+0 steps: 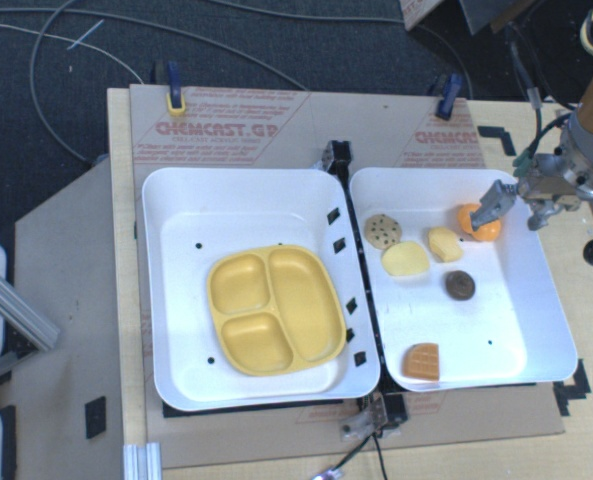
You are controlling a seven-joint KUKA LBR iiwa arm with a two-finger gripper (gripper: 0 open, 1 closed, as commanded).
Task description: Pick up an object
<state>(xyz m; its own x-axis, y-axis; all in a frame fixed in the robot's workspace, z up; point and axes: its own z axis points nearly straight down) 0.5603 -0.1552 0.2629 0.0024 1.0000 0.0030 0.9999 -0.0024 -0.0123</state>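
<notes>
The right bin [536,318] holds several small food items: a speckled cookie [382,231], a pale yellow disc [406,260], a yellow chunk [444,244], a dark brown round piece [460,285], a tan block [423,361] near the front wall, and an orange piece [483,228] at the back right. My gripper [518,208] hangs over the bin's back right corner, open. Its left finger [496,204] stands just above the orange piece, partly covering it. Nothing sits between the fingers.
The left bin [176,228] holds a yellow divided plate [274,308]. Black clips run along the wall between the two bins [348,268]. Blue clamps [175,86] pin the board at the back. Cables trail over the dark floor at the upper left.
</notes>
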